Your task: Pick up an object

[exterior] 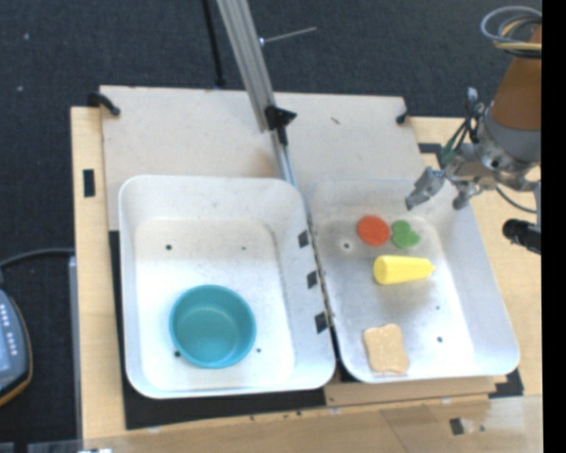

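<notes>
Objects for picking lie in the right-hand shallow white bin [472, 281]: a round orange-red piece [374, 230] sits in the upper part of the bin floor, with a small green lumpy piece [407, 235] touching or just beside it on the right. A yellow tapered piece [402, 270], lying on its side with its narrow end pointing right, rests just below those two. A tan, bread-like slab [387, 349] lies near the bin's lower edge, well apart from the other three. The left-hand shallow white bin [151, 215] holds a teal round bowl [212, 326], upright, in its lower half. Both bins sit side by side on the pale wooden surface [92, 281], with a flat beige board [189, 130] behind them. A slanted metal rail [245, 50] runs down from the top of the view toward the gap between the bins. The grey arm with orange band [521, 92] reaches in from the right, and its two-finger gripper [444, 191] is over the upper right corner of the right-hand bin, above and to the right of the green piece. The fingers [421, 192] stand spread apart, with nothing between them.
</notes>
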Robot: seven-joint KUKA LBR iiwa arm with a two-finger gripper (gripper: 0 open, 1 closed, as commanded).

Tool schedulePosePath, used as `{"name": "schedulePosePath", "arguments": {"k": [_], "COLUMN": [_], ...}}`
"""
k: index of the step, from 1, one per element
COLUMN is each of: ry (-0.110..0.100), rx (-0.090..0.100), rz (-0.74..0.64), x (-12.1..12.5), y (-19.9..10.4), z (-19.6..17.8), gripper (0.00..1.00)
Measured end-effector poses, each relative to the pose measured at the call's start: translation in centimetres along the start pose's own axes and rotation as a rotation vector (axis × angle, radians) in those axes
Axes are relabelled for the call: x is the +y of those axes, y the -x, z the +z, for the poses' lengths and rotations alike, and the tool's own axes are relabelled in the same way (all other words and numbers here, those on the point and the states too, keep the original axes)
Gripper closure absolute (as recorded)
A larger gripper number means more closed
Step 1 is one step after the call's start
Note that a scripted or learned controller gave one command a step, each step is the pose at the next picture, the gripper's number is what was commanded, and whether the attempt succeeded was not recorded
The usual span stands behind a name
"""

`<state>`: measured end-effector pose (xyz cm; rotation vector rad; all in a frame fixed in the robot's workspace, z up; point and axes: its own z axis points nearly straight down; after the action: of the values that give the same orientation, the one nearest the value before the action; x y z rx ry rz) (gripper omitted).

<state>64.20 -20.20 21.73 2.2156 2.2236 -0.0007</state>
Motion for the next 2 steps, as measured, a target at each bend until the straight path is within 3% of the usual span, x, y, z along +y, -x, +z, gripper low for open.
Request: {"name": "schedulePosePath", "arguments": {"k": [1, 2], "ry": [-0.001, -0.006], "rx": [-0.001, 0.000], "rz": [-0.001, 0.003], "x": [0.0, 0.2], "y": [0.0, 0.5], "z": [0.0, 6.2], "gripper": [0.00, 0.00]}}
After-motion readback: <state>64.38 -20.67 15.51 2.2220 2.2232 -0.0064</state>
